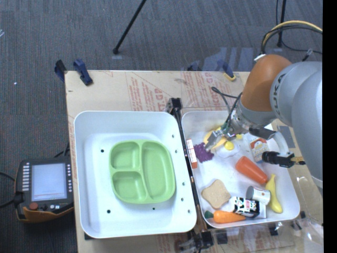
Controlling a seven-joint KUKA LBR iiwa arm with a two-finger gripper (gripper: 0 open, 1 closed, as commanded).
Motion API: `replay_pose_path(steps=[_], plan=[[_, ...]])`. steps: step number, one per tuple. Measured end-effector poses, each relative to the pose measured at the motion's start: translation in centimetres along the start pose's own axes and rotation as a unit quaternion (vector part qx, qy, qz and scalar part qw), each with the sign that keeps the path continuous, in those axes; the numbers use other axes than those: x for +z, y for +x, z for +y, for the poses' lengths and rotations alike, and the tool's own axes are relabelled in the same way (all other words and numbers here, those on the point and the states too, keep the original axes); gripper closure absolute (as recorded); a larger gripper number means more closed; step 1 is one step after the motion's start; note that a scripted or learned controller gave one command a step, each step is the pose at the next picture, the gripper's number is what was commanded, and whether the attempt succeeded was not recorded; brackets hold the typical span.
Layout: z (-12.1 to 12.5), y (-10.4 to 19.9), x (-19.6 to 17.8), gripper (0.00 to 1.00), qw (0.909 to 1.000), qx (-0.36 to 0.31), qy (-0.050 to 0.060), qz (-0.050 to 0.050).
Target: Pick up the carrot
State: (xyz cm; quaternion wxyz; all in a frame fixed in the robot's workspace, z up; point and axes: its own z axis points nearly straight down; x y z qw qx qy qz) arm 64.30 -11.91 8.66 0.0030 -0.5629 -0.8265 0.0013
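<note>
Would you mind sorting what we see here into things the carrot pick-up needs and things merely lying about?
Needed for the job:
carrot
gripper
right bin

Merely lying about:
green divided plate
bread slice
banana
small cow-print carton
orange cone-shaped toy
purple toy

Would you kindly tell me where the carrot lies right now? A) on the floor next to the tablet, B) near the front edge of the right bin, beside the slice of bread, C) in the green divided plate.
B: the carrot lies along the right bin's front edge, just below the slice of bread.
</note>
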Motion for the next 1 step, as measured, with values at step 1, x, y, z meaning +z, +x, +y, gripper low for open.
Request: replay_pose_path(steps=[1], plan=[[-5.38, -0.10, -0.01, 0.00, 0.9999, 0.014, -0.001, -0.001]])
